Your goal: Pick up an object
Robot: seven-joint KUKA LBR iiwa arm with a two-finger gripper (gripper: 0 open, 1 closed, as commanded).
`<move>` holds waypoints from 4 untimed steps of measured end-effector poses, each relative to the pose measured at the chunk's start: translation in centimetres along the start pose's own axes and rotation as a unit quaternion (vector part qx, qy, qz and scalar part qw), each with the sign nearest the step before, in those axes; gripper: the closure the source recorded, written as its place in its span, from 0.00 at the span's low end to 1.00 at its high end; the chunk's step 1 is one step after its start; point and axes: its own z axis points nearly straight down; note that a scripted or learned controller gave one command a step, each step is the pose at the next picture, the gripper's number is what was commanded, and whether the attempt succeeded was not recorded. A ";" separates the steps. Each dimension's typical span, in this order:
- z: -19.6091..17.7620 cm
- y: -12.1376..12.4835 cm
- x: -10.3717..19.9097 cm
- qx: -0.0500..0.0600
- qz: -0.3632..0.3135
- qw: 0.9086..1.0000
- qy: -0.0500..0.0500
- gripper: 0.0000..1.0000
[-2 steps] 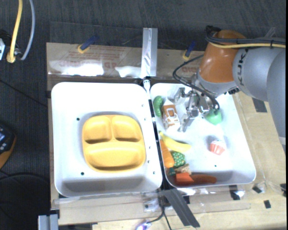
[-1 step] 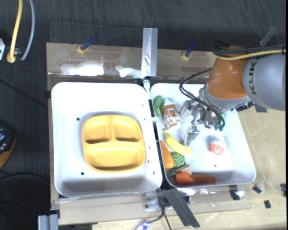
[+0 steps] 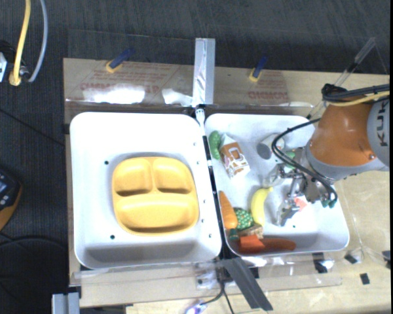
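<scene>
My gripper [image 3: 287,208] hangs low inside the right bin [image 3: 327,231], below the orange-banded wrist [image 3: 340,139]. Just to its left lies a yellow fruit-shaped toy [image 3: 259,203], close to the gripper; whether they touch is unclear. Farther left lie an orange carrot [image 3: 226,209] and a green leafy toy [image 3: 246,220]. A red sausage-shaped toy [image 3: 266,244] lies along the bin's front wall. A small brown and white carton [image 3: 234,160] and a green toy [image 3: 215,142] rest toward the back left of that bin.
The left bin [image 3: 92,142] holds a yellow divided tray [image 3: 156,193]. A metal divider [image 3: 204,70] stands behind the seam between the bins. Black cables [image 3: 291,136] loop from the wrist over the right bin's back half.
</scene>
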 end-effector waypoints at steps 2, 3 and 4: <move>-0.3 6.7 3.2 0.003 -0.064 0.998 -0.006 0.00; -0.1 6.7 1.4 0.004 -0.067 0.998 0.002 0.00; -1.2 6.9 1.1 0.004 -0.067 0.998 -0.003 1.00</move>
